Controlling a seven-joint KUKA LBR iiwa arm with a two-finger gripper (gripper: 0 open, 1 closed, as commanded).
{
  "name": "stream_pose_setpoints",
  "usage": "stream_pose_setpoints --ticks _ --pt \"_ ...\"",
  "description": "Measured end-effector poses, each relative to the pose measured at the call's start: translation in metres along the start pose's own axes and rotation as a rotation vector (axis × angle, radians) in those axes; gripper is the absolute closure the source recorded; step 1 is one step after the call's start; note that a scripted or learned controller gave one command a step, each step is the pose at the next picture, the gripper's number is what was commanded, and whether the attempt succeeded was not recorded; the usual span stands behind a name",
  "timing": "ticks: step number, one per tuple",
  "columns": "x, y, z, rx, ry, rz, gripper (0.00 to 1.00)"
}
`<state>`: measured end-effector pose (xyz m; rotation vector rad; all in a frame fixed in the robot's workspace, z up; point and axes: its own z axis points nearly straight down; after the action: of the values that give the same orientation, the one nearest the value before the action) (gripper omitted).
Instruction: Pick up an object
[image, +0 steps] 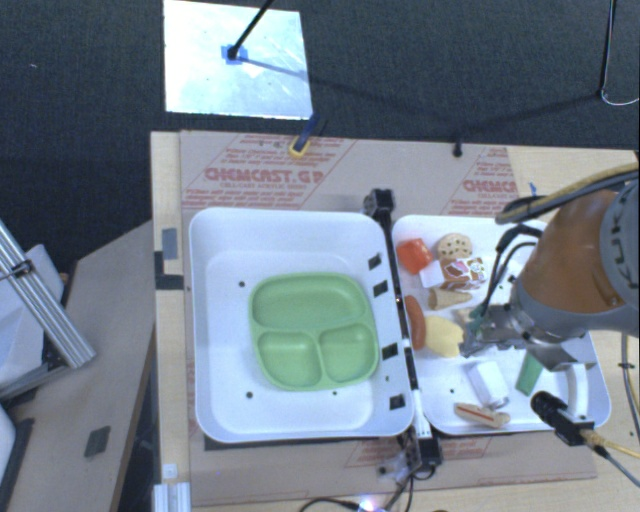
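Two white bins sat side by side on the bench, and we worked from the near edge upward. Nearest us in the right bin (600, 405), at the lower right of the frame, lay a hot dog (482, 413), with a small white block (489, 380) just above it and a green piece (528, 374) to its right.

Above these, the gripper (478, 332) reached in from the right, low over the middle of the right bin, beside a yellow lemon-like piece (446, 335); we could not tell whether its claw was apart or together, and we saw nothing between its tips. The arm (575, 265), with its orange band, covered much of the bin's right side.

Left of the lemon lay a red sausage (416, 320) against the bin's left wall. Farther up we saw a cone (447, 297), a red-and-white packet (462, 271), an orange-red piece (414, 255) and a round cookie (454, 244).

In the left bin (215, 300), at the centre of the frame, a green divided plate (310, 330) rested flat.
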<state>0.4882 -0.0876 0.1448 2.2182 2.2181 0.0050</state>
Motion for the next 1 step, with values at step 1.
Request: stream_pose_setpoints --ticks 1 --pt "-0.0065 0.0038 -0.0450 -0.001 0.000 -0.004 1.00"
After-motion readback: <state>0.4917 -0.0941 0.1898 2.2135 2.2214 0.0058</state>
